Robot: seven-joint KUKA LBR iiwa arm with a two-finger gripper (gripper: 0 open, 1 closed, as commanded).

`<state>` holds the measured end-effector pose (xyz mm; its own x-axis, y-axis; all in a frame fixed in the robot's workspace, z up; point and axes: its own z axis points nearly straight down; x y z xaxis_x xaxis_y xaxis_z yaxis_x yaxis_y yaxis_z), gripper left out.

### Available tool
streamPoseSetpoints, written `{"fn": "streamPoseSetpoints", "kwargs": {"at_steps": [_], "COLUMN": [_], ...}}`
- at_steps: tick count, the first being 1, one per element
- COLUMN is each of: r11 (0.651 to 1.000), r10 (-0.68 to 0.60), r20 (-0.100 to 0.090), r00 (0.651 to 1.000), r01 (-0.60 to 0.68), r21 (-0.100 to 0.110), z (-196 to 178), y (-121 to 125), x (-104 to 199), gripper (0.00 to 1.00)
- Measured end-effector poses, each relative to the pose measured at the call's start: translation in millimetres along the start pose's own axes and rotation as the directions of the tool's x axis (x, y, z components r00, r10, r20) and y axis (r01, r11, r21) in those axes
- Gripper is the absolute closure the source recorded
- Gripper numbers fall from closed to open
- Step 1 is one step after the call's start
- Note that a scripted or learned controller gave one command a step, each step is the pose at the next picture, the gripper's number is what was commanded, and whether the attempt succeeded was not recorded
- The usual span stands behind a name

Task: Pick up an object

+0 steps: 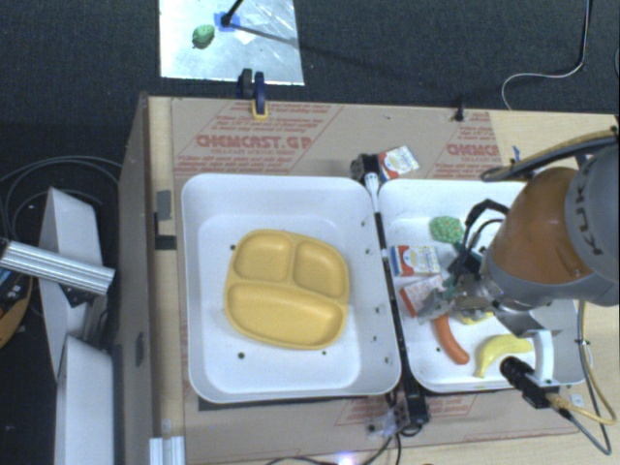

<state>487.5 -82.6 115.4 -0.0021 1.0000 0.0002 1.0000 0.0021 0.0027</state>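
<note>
Hovering my gripper (453, 296) low over right bin (412, 197), above red-and-white packet (418, 260). Finger state: cannot tell, wrist blocks view. Candidates crowded: carrot (450, 339) just below, banana (501, 350) beside it, green piece (447, 228) further up. Advise descending squarely on single item, avoiding neighbours. Left bin (281, 187) holds yellow tray (288, 288).

Left bin (194, 260): I've got open floor all round the yellow divided plate (288, 287), which sits mid-bin. Right bin (412, 197) is tight: arm (542, 245) covers its right half, and the green lump (447, 229), red-and-white packet (418, 260), second packet (417, 298), orange sausage (450, 339) and banana (499, 352) crowd the rest. Only a bare strip along its top edge. Small carton (397, 163) sits on the tabletop above the bins
</note>
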Motion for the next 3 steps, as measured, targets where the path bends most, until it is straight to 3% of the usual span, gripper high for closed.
{"fn": "streamPoseSetpoints", "kwargs": {"at_steps": [1, 2, 3], "r11": [1.0, 1.0, 1.0], "r10": [0.001, -0.001, -0.002], "r20": [0.0, -0.002, -0.001], "r00": [1.0, 1.0, 1.0], "r01": [-0.001, 0.001, 0.002], "r21": [0.002, 0.001, 0.0], "z": [31.3, 20.6, -69.2], "y": [-1.0, 0.1, 40.0], "x": [-7.8, -6.9, 73.2], "gripper": [0.0, 1.0, 1.0]}}
